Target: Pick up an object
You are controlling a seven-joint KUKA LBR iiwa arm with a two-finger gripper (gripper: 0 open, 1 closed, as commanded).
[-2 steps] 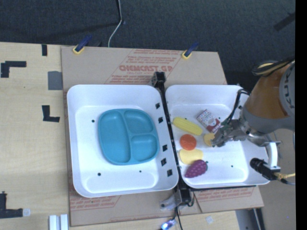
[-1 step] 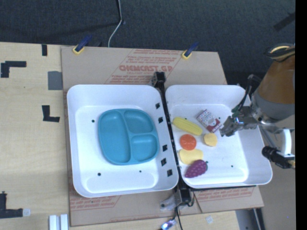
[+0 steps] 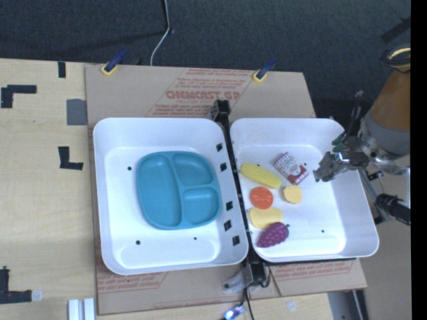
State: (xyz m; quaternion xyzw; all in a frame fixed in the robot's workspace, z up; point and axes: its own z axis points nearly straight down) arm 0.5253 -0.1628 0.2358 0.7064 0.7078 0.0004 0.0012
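The right bin holds several small toy foods: a yellow corn cob, a red-and-white packet, an orange tomato, a small yellow round piece, a pale yellow block and a purple grape bunch. My gripper hangs over the right side of this bin, to the right of the packet and apart from it. Nothing shows between its dark fingers.
The left bin holds a blue divided plate. Both bins sit on a cardboard sheet on the wooden bench. The grey arm comes in from the right, over the right bin's rim.
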